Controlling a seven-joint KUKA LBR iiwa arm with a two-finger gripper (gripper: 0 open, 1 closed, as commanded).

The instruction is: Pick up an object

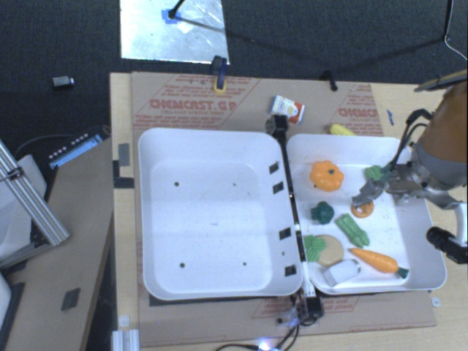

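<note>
The gripper (363, 196) hangs over a small round orange piece (362, 210); I can't tell its fingers' state. The tapered carrot (374, 259) lies pointing left.

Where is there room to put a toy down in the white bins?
The left shallow white bin has a wide bare floor between its four walls. The right white bin is crowded: round orange pumpkin toy, dark green broccoli piece, orange carrot, with the gripper above them. Small bare strip beside its right wall.
</note>
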